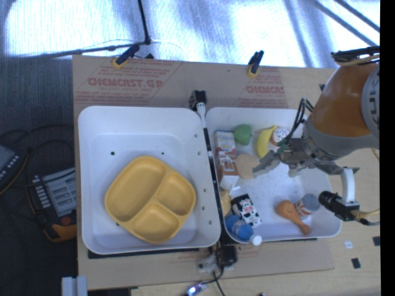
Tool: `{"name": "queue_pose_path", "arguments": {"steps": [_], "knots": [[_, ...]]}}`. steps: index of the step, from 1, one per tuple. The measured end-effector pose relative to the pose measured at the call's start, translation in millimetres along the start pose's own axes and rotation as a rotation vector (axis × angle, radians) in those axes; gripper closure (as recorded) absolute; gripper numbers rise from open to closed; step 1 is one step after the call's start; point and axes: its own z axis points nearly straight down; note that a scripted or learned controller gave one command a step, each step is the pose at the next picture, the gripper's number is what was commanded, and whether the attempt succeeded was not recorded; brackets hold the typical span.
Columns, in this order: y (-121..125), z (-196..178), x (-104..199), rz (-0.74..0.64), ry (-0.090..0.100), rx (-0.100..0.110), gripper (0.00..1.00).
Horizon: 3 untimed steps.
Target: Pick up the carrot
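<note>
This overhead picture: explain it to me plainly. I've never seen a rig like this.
The camera looks down at a slant on a bench with two shallow white bins. The grey and orange bulk at the right is a robot arm; its gripper hangs over the right bin. No item is visible between its fingers. The left bin holds a yellow divided plate. The right bin holds toy food: an orange piece near the front that looks like the carrot, a banana, a green piece, a small cow-patterned carton and several others. The arm is meant to pick up the carrot, which lies untouched.
</note>
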Motion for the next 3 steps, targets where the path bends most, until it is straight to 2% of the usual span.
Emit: {"name": "queue_pose_path", "arguments": {"steps": [1, 2, 3], "knots": [[-23, 101, -23, -0.168, 0.000, -0.002, 0.00], [-21, 106, -65, -0.304, 0.000, -0.001, 0.00], [-28, 66, -107, -0.181, -0.001, -0.003, 0.00]]}}
